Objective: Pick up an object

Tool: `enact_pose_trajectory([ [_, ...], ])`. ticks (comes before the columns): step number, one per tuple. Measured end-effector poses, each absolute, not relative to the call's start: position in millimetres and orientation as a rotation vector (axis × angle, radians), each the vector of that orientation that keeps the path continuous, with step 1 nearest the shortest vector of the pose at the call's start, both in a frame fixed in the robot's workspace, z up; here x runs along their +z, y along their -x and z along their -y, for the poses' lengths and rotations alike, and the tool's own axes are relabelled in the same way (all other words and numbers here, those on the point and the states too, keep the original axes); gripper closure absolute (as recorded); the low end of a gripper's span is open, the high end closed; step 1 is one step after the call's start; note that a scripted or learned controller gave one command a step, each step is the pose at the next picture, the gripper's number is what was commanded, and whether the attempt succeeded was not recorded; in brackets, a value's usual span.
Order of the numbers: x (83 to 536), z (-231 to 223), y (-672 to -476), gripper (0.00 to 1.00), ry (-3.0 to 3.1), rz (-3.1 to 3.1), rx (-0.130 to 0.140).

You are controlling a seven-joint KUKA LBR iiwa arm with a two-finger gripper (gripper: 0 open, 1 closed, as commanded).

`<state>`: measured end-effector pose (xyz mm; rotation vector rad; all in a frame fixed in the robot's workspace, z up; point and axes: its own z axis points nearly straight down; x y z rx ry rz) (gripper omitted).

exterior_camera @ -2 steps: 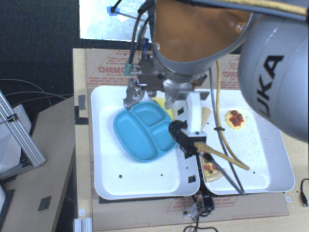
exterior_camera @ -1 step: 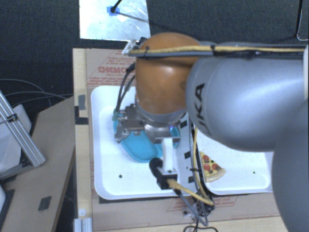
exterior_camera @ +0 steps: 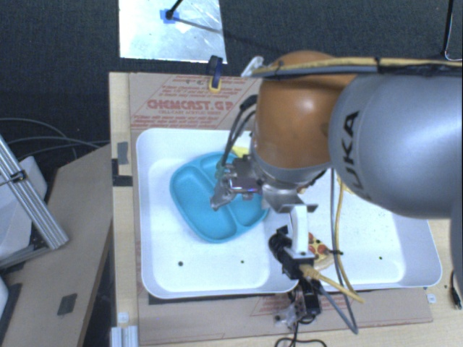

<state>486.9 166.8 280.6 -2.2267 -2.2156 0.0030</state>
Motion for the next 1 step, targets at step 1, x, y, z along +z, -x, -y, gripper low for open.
enact_pose_trajectory([
  [1, 291.8, -171.0, -487.3, 1.00, 2.220, 2.223, -0.005],
])
